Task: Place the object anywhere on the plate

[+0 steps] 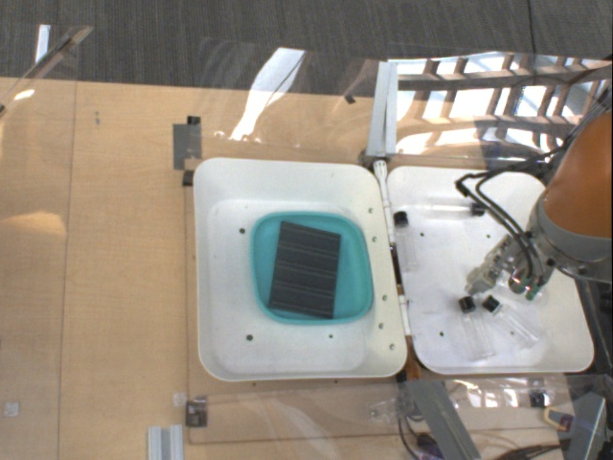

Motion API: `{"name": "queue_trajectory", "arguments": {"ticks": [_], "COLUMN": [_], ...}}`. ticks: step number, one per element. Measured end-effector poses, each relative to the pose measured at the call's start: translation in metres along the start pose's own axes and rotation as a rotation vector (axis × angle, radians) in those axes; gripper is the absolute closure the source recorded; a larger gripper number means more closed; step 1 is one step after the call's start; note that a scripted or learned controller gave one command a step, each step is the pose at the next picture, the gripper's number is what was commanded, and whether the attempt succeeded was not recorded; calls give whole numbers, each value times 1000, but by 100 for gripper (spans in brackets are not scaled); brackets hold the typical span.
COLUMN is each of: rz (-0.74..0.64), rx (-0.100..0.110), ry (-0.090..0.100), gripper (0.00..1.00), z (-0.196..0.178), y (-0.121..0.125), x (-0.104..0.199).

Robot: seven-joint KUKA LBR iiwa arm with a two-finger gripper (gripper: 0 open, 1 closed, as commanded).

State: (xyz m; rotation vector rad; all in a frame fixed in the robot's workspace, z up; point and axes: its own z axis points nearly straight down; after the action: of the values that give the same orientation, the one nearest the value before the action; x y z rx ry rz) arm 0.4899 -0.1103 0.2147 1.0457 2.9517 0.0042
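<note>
— Teal plate (359,281), squarish with rounded corners, sits in the middle of the left bin (220,257), well off to the left of the fingers, across the seam between the two bins.

— And the object?

— Dark grey ribbed slab (306,269), rectangular, lying flat on that plate and turned a touch off square. It covers most of the plate's middle, with teal showing all round it. So it is far from the fingers, a whole bin away.

— Where are the fingers, then?

— Low over the right bin (431,218), toward its front half. The gripper (478,304) hangs from the grey wrist, with the orange band (582,185) up and to the right of it and black cables (493,199) looping down behind it. Two small dark fingertips (466,304) show side by side, with a slight gap between them, so I'd call them parted a little. Nothing sits between them.

— Anything near them?

— Just right of and below the tips there are faint clear, glassy shapes (498,332) on the white floor of the bin. I can't tell what they are. The bench (96,257) around both bins is pale wood.
</note>
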Motion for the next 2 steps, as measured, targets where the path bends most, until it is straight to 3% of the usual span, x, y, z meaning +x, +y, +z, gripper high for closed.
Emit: {"name": "queue_trajectory", "arguments": {"ticks": [1,2], "rz": [-1,79], "rx": [0,1], "ry": [0,3], "gripper": [0,0], "z": [0,29], "y": [0,45], "x": [0,37]}}
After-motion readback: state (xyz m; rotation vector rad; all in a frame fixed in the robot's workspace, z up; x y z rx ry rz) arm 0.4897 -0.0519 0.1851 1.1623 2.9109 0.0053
